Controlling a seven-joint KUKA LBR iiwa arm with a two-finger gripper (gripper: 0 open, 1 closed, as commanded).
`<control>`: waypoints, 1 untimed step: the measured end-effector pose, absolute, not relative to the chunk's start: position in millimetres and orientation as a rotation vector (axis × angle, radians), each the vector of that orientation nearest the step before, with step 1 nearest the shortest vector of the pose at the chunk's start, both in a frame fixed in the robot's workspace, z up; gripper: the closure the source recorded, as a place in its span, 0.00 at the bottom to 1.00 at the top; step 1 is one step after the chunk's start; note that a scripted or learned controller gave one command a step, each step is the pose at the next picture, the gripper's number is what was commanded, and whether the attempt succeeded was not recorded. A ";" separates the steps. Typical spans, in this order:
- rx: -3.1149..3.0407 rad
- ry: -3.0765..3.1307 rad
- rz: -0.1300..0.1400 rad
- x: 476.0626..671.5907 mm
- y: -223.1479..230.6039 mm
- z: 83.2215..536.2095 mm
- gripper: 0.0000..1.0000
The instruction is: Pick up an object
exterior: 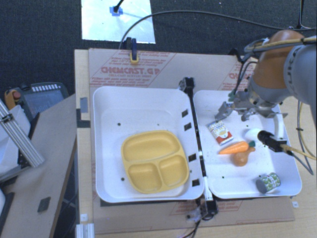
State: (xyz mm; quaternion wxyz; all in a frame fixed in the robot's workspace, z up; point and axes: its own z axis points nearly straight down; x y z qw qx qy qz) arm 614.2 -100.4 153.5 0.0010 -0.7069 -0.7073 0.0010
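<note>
You have a yellow divided tray [154, 161] lying in the left white bin [106, 133]. On the cardboard sheet [148, 68] behind the bins sits a yellow clamp [133, 51]. A handheld controller [42, 95] rests at far left.

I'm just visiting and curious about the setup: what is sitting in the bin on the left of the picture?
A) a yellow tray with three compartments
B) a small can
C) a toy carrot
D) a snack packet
A: the yellow divided tray lies in the left bin, while the carrot, can and packet are in the right bin.
</note>
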 end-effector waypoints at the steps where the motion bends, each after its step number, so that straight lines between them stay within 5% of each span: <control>1: -2.220 -2.222 0.001 618.5 -109.0 98.3 0.00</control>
